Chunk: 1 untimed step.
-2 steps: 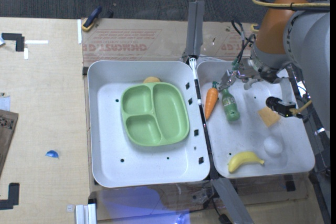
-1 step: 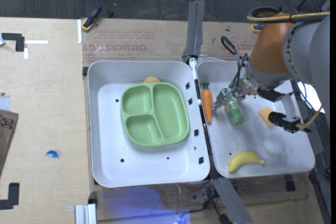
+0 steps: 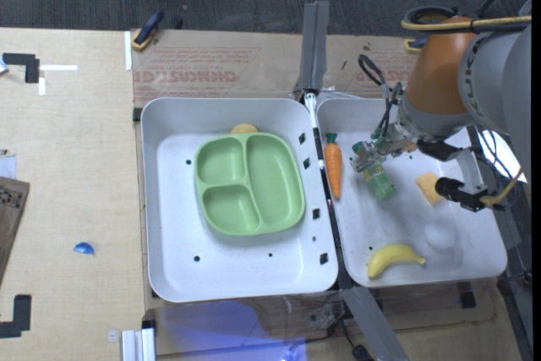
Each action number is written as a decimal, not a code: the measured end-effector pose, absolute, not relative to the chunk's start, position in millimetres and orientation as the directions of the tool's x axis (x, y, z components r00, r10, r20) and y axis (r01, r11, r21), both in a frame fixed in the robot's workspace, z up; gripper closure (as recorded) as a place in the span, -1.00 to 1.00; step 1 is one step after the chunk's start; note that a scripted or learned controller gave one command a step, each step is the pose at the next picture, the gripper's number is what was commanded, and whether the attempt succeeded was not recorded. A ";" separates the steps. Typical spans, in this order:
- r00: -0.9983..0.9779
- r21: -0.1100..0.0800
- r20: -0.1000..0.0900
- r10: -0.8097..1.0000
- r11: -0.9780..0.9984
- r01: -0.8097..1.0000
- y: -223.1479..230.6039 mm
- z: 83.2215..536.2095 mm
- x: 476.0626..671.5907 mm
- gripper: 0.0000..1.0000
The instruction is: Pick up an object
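Grey and orange, the arm (image 3: 461,72) comes in from the right of the camera view and bends down over the right-hand bin (image 3: 473,266). Its pincer (image 3: 368,156) hangs low over the upper left part of that bin, and I cannot tell whether it is apart or together, since the wrist and cables crowd that spot. Just below the pincer, and seemingly touching its tip, lies a green translucent object (image 3: 380,183), perhaps a small bottle, tilted on the bin floor; whether it is actually gripped cannot be made out. To the left of the pincer, close by, a carrot (image 3: 333,169) lies lengthwise along the bin's left wall, green top pointing away from the camera. To the right of the pincer, a little lower, sits a pale yellow wedge (image 3: 429,188), partly hidden by a black part of the arm. Well below the pincer, near the front wall, a banana (image 3: 395,259) lies with its curve opening downward.

Far to the left of the pincer, across the divider between the two bins, the left-hand bin (image 3: 169,258) holds a green plate (image 3: 250,182) with three compartments, lying flat and turned at a slant. A yellowish item (image 3: 244,129) peeks out just beyond the plate's far rim. Both bins rest on the pale wooden surface (image 3: 68,182), which stretches further left still.
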State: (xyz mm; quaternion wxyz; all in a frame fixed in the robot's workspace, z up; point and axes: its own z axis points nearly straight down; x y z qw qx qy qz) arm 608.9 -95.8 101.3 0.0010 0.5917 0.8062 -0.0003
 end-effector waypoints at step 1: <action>-0.179 -0.001 -0.001 0.984 0.179 0.984 -40.5 211.3 565.2 1.00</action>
